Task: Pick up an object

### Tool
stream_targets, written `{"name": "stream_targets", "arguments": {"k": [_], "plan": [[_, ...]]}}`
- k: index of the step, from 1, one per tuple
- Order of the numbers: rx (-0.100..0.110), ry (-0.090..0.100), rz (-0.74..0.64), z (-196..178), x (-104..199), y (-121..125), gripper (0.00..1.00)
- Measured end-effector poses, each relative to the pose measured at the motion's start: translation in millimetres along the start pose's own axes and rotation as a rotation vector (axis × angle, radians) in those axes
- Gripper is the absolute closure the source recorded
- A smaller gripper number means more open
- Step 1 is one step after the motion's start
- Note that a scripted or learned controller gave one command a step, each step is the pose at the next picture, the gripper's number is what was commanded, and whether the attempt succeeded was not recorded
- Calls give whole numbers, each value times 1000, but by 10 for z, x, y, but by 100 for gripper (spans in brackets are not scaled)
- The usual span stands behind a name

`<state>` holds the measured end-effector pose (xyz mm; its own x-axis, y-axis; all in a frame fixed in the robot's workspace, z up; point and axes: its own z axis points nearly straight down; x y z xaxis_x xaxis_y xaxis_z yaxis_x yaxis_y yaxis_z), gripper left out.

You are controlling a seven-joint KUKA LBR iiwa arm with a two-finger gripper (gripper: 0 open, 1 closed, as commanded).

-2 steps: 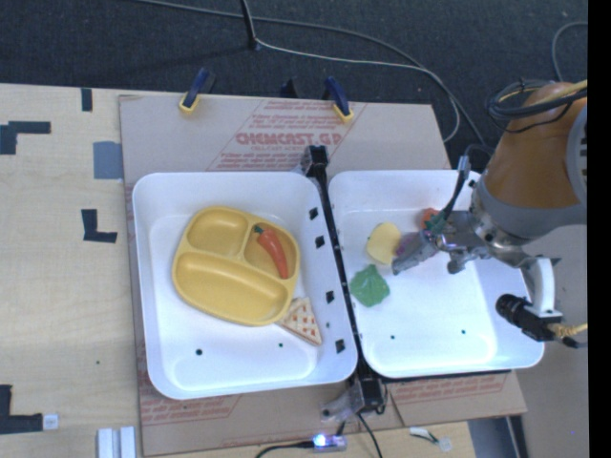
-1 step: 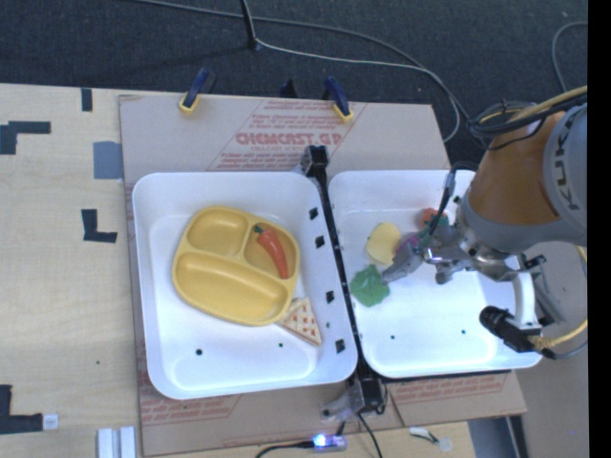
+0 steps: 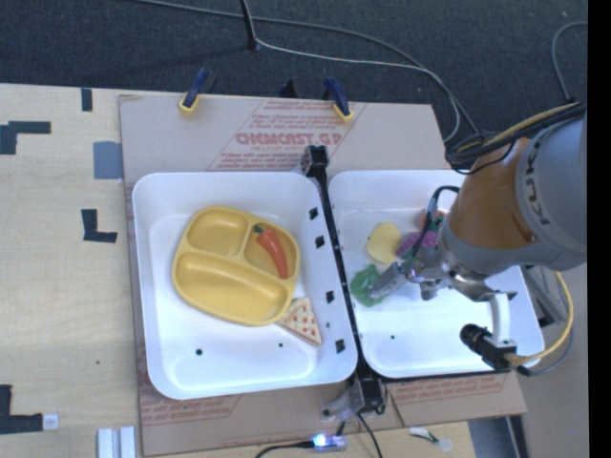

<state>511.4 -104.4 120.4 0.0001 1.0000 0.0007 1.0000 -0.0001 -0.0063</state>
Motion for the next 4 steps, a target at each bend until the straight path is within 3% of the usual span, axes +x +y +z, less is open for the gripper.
{"name": "stream_targets", "arguments": {"k": [1, 4], "plan": [[-5, -1, -1, -126, 1, 14, 100], [-9, -1, -1, -1415, -10, 114, 100]]}}
